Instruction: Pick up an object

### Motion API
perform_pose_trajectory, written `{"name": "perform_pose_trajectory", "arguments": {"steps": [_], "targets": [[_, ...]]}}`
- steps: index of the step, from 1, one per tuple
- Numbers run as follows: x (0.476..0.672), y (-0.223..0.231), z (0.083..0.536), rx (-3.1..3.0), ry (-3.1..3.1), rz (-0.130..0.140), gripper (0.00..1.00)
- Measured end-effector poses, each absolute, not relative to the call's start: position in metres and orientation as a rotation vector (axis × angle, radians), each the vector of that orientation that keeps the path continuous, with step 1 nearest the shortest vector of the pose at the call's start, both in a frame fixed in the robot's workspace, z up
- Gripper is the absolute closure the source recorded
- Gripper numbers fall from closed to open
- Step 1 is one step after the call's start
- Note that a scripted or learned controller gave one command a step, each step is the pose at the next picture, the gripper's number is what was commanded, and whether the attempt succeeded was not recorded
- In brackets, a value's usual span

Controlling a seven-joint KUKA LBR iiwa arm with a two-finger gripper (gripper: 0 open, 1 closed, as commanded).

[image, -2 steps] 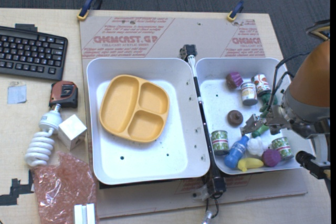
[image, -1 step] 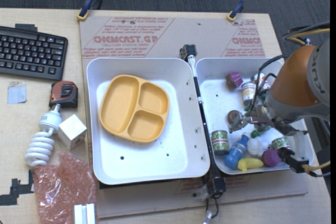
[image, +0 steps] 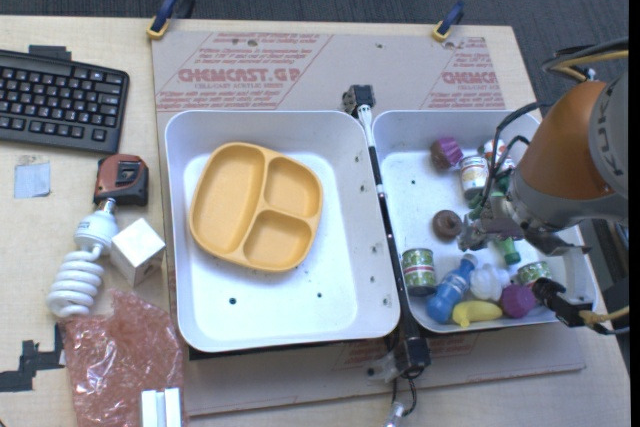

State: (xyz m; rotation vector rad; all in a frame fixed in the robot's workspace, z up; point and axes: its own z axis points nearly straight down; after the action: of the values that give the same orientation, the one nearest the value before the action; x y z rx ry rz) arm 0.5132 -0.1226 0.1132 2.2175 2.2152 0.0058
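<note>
My gripper (image: 487,230) is low over the middle of the right bin (image: 400,140), under the arm's orange band (image: 562,155). Around it lie several small objects. A brown round piece (image: 446,223) is just to its left and a green item (image: 511,251) just to its right. A small jar with a green label (image: 473,177) lies behind it. In front are a blue bottle (image: 452,284), a white piece (image: 487,283), a yellow banana (image: 476,313) and a magenta object (image: 517,300). A green-labelled can (image: 418,267) lies at the front left. Nothing is visibly held.
The left bin (image: 190,295) holds a yellow divided plate (image: 256,206). On the bench at the left are a keyboard (image: 60,100), a tape measure (image: 121,180), a spiral light bulb (image: 82,265), a white cube (image: 138,248) and a pink bag (image: 125,355).
</note>
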Motion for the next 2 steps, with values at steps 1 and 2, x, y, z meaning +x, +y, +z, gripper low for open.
{"name": "perform_pose_trajectory", "arguments": {"steps": [1, 2], "targets": [[0.5215, -0.0506, 0.1926, 2.219, 2.222, 0.001, 1.00], [0.5215, -0.0506, 0.1926, 2.217, 2.223, 0.001, 0.00]]}}
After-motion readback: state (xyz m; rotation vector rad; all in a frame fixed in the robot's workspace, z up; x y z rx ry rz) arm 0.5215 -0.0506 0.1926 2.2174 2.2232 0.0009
